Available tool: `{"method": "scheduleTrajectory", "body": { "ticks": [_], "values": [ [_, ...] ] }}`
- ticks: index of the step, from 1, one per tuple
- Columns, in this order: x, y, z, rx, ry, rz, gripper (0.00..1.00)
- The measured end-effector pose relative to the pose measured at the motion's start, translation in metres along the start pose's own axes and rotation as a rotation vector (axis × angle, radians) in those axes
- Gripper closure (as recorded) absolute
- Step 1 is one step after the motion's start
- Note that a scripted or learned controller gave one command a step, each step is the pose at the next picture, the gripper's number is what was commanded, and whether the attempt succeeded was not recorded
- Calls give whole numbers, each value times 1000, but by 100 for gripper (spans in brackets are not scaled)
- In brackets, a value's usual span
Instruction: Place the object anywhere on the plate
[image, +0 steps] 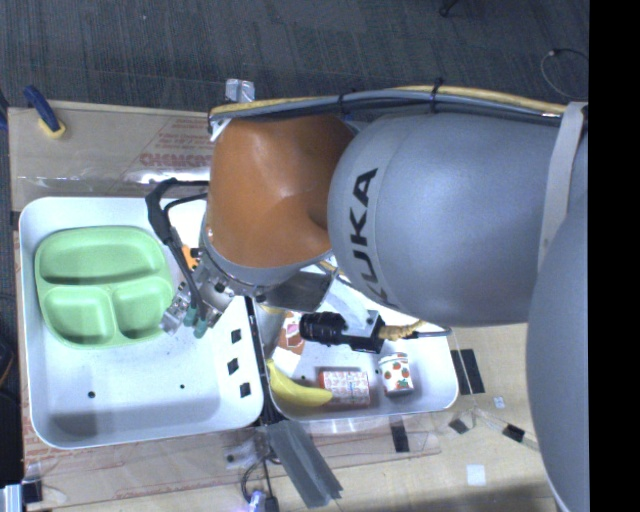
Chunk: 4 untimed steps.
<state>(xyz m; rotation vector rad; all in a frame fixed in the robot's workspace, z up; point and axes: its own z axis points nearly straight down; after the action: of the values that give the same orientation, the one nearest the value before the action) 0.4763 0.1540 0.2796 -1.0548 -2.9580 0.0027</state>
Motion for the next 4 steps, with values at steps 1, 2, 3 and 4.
{"method": "scheduleTrajectory", "body": {
  "ticks": [1, 2, 3, 4],
  "values": [
    [1, 28, 6, -2, -2, -239, 100],
    [-15, 66, 48, -1, -2, -256, 100],
    [-4, 70, 36, -3, -3, -548, 100],
    [33, 41, 18, -1, -1, -622, 100]
  ]
}}
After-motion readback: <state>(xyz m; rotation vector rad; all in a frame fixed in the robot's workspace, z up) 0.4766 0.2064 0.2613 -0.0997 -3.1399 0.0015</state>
